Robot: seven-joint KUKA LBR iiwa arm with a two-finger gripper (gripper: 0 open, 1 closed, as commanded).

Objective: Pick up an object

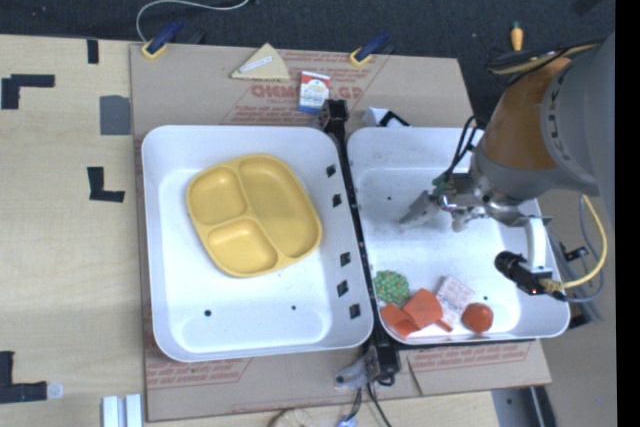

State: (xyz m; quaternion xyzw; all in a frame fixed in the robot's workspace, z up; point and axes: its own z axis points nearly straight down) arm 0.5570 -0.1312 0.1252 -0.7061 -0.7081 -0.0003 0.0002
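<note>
Round red ball [478, 317] (glossy), bumpy green lump [391, 287] alongside.

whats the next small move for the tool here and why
Probably swing the tool toward the near edge of the right bin and lower it. It hangs over bare bin floor, while the pickable things, a green piece, an orange block and a red ball, cluster there.

At the right bin's near edge lie 4 small objects close together: green ball [391, 286], orange block [418, 310], white packet [455, 293], red ball [478, 317].
</note>
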